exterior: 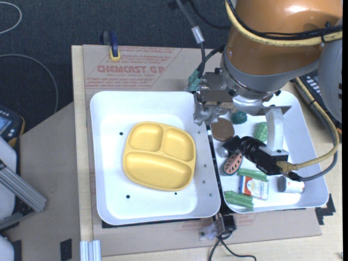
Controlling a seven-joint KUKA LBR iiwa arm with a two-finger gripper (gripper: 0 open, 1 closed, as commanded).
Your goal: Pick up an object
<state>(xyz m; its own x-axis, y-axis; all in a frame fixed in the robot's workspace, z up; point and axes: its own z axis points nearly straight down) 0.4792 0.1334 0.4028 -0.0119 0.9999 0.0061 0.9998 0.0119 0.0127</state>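
Right now my claw (pixel 206 112) hangs over the far end of the wall between the two white bins, at the near-left corner of the right bin (pixel 311 145), and from this slant I cannot tell whether it is wide or narrow; nothing shows in its grasp. Just beside it, toward the front, lies a brown disc (pixel 222 130), the closest thing to me. A small teal lump (pixel 239 116) sits just right of the disc, partly under my wrist, and a knobbly green piece (pixel 261 130) lies beyond that. Nearer the front of the same bin lies an orange oval with dark spots (pixel 234 162), tilted, with a green stick (pixel 252 173) next to it, a small white, red and blue box (pixel 255 187) below that, and a second green stick (pixel 239 199) at the front rim. A white tube with a grey cap (pixel 290 185) lies at the front right. The left bin (pixel 103 145) holds a yellow divided plate (pixel 159 155), lying flat near its middle. Both bins rest on a brown board with red lettering (pixel 130 67).
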